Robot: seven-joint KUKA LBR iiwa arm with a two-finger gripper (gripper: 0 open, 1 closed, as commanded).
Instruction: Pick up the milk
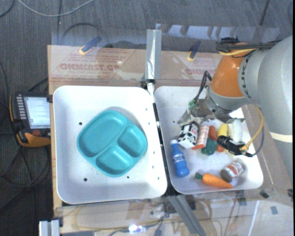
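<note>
My gripper point(192, 113) hangs low over the right bin point(173, 102), right of the frame's centre, just above the milk carton point(188, 134); I cannot tell its state. The carton lies near that bin's middle, between a blue bottle point(179, 158) and an orange tube point(202, 136). A teal tray point(113, 141) sits in the left bin point(64, 146).

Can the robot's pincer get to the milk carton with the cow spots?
Probably yes. The pincer hangs just above the milk carton, with nothing lying on top of it. The blue bottle and orange tube crowd its sides, though.
</note>
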